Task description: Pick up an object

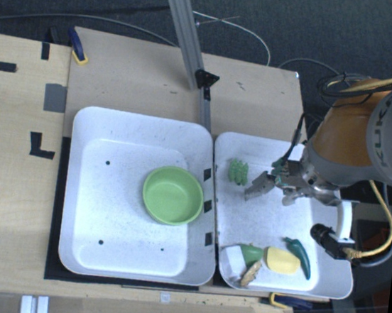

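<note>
Hovering with the pincer (267, 185) spread open and holding nothing over the right bin (323, 280), just to the right of the small green toy (238, 170) lying near the bin's upper left corner, probably the nearest thing for grasping.

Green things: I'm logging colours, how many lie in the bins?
4: a bowl in the left bin; in the right bin a knobbly piece at the top, a cone and a pepper at the bottom.
</note>
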### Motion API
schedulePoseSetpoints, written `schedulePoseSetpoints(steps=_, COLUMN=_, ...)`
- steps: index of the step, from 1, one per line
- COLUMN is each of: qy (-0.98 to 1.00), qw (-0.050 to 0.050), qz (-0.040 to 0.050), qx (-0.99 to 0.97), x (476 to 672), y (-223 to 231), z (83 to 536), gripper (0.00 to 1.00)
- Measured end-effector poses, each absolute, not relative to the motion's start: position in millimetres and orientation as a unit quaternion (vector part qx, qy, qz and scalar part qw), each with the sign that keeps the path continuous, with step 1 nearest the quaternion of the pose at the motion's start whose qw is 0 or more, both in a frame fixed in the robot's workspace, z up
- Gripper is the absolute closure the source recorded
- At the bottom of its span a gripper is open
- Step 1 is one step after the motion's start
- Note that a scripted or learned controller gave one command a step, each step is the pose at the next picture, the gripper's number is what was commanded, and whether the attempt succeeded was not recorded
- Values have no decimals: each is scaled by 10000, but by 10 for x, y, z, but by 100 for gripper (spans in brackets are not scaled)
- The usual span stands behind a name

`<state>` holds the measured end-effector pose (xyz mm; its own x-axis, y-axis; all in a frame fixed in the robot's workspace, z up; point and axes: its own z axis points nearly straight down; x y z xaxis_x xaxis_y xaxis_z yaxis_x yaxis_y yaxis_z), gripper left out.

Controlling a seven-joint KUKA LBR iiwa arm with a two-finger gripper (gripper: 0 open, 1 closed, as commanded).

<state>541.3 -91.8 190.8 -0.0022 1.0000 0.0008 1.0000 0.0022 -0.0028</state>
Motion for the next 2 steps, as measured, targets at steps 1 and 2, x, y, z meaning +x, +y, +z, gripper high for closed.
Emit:
schedulePoseSetpoints(steps=1, qy=-7077, qw=11, qz=6, qx=-7065, x=5413, y=-920, z=1909, gripper=0)
schedulePoseSetpoints(steps=2, qy=-7075, qw=12, qz=8, qx=-7067, x=5368, y=-987, z=1344, gripper=0)
